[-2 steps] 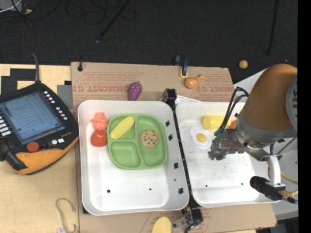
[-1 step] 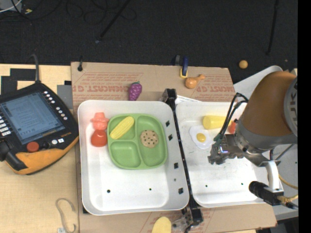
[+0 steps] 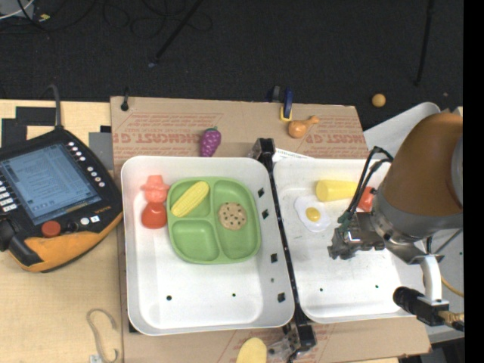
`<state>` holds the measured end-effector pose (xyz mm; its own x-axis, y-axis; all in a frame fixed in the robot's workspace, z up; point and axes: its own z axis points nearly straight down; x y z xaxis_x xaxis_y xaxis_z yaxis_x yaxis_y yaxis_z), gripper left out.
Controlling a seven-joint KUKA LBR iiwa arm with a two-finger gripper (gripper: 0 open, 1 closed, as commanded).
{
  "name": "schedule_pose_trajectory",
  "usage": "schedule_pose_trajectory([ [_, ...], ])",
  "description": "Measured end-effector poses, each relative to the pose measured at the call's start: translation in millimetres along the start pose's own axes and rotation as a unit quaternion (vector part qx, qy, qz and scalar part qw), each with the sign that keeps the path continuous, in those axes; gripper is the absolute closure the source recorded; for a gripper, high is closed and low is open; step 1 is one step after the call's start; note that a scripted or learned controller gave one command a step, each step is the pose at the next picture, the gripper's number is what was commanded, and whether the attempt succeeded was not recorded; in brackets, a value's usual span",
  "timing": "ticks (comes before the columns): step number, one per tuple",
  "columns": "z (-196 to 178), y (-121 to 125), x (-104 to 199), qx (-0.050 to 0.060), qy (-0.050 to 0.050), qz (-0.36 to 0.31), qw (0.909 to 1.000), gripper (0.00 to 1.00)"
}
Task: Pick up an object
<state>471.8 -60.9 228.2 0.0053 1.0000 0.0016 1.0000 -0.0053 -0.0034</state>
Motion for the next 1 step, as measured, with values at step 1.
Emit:
schedule_pose_trajectory([
  [1,-1.8,9.1,8.8,0.0,0.0,-0.002,1.0,1.0],
])
